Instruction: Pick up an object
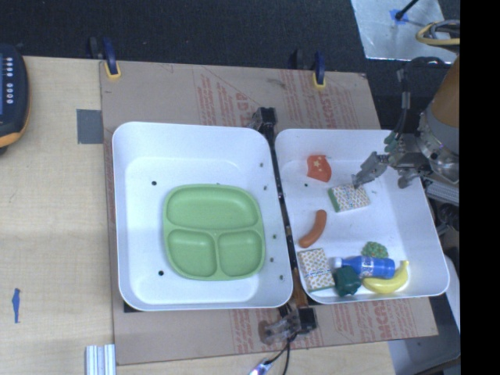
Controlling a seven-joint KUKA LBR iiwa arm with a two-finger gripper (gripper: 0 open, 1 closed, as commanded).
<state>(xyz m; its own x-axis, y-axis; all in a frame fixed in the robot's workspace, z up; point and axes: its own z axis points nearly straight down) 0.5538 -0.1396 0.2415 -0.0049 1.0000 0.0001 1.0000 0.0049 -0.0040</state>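
Note:
My gripper (385,176) hangs over the back right part of the right bin (418,217), fingers spread open with nothing between them. Its left fingertip (364,176) is just above a small patterned green-edged block (349,198). A red piece (318,167) lies to the left of the gripper. Toward the middle of the bin lies an orange sausage (313,227). Along the front wall sit a patterned box (315,268), a blue bottle (367,266), a green broccoli piece (376,249), a dark green piece (347,284) and a yellow banana (388,281).
The left bin (133,209) holds a green divided plate (213,230). The bins stand on a cardboard sheet (195,92) clamped to the bench. A dark device (9,92) lies at the far left edge.

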